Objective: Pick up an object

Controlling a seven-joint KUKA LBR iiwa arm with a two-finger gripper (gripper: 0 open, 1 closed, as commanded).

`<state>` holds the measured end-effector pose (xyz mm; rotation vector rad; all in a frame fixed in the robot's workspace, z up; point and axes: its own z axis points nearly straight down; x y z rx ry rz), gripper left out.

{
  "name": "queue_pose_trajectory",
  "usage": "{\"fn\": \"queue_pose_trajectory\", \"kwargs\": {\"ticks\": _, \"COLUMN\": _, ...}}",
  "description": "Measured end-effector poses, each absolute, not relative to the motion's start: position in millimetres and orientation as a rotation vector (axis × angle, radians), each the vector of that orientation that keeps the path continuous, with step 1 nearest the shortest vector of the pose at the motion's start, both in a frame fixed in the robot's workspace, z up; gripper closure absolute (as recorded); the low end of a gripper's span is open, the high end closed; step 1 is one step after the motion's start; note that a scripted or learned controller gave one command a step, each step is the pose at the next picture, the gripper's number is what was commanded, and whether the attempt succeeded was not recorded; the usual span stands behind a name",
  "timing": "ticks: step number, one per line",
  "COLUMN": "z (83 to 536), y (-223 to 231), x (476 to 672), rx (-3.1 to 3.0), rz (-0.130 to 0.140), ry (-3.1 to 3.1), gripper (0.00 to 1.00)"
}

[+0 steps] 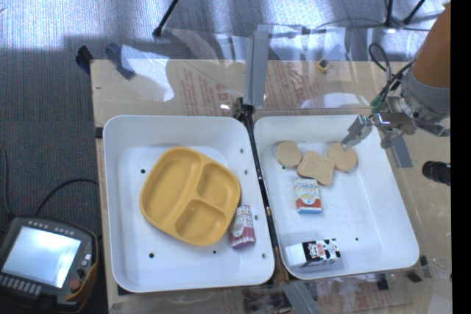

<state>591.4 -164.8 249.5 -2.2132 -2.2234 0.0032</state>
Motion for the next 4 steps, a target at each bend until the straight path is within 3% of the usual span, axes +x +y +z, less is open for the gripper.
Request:
{"fn": "queue_pose_trajectory", "kwargs": {"ticks": 1, "z": 127.1, "y": -128.4, "x": 579.9, "rx": -2.444, "rz": 0.015, "ry": -1.954, "gripper": 0.0}}
{"fn": "queue_pose_trajectory", "kwargs": {"ticks": 2, "z": 83.7, "y": -90.5, "x": 539.3, "rx": -2.521, "rz": 0.011, "ry": -1.859, "gripper": 0.0}}
{"fn": "queue_pose_trajectory", "kwargs": {"ticks": 3, "z": 92.2, "y": -92.6, "x": 538.9, "rx": -2.526, "rz": 0.013, "ry": -1.847, "gripper": 1.0}}
{"fn": "queue_pose_trajectory", "kwargs": {"ticks": 4, "z": 189.6, "y": -19.2, "x": 589.0, "rx": -2.532, "rz": -0.006, "ry": -1.859, "gripper": 1.0}}
